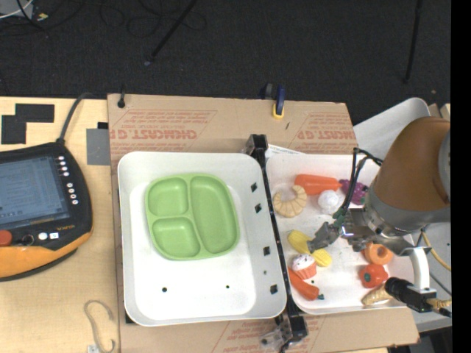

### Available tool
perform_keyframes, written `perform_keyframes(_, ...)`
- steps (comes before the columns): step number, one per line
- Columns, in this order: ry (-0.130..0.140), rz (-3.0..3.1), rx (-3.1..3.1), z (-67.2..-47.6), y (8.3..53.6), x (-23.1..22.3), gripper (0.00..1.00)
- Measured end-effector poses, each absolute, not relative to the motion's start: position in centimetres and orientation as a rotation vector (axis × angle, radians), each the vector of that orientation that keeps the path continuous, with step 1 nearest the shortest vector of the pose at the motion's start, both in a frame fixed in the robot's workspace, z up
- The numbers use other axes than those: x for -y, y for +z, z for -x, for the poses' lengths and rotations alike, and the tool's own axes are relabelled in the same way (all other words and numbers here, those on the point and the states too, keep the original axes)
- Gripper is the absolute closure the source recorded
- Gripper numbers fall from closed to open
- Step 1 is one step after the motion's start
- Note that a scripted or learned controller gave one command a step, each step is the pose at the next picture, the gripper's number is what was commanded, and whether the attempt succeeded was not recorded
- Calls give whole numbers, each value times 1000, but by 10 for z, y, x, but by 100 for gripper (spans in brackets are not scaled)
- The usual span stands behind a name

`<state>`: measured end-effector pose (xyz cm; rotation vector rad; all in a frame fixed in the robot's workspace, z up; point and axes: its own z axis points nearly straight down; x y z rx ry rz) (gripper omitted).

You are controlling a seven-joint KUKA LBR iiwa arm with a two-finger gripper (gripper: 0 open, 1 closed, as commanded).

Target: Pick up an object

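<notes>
Two shallow white bins sit side by side on a cardboard sheet (221, 127) printed twice with a red upside-down brand that looks like "CHEMCAST". The left bin (140, 271) holds one green three-compartment tray (193, 216). The right bin (340, 300) holds small toy foods: one orange carrot (318, 183), one ridged tan pastry (289, 201), one white ball (329, 200), one purple piece (358, 191), two yellow pieces (298, 239), two orange-red fruits (378, 254) near the right wall. The gripper (324, 235) hangs low over the bin's middle, just beside the yellow pieces; its dark fingers look slightly parted with nothing visibly between them. One black-and-orange control pendant (37, 212) lies at left.
</notes>
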<state>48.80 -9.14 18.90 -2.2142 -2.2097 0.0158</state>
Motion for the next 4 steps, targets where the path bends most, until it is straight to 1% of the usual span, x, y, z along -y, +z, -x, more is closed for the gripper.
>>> perform_keyframes(1, 4, 2219, 2219, -491, 195, 92, 0)
perform_keyframes(2, 6, 2213, 2220, -491, 150, 84, 0)
perform_keyframes(3, 6, 2215, 2218, -491, 105, 87, 0)
perform_keyframes(4, 2, 2223, 2222, -492, 87, 86, 0)
